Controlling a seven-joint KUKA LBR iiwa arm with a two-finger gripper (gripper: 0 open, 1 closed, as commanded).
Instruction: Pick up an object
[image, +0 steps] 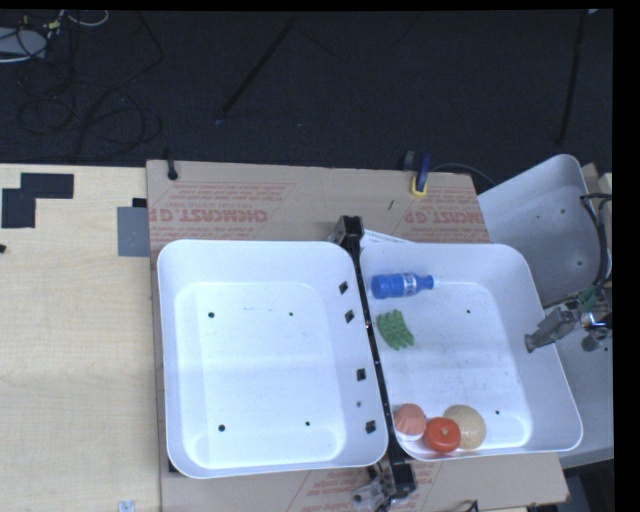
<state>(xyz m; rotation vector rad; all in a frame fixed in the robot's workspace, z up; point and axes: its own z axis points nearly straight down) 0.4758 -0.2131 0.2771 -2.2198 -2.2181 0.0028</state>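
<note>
In the camera view, the gripper (556, 328) is seen at the right edge of the right bin (545, 300), low over its rim. Whether it is released or clenched cannot be told, and nothing is seen held by it.

All the objects lie to the left of the gripper, inside the right bin. The blue bottle (401, 285) lies on its side near the divider (366, 345) between the bins. Its long axis runs left to right, with the pale cap towards the gripper. It looks like smooth, hard plastic. Just below the bottle, a green knobbly piece (394, 329) is seen.

In the corner of this bin nearest the camera, three round things touch one another: a pink one (409, 420), a red-orange one (442, 434) and a beige one (465, 424). The green piece is judged the nearest to the gripper.
</note>
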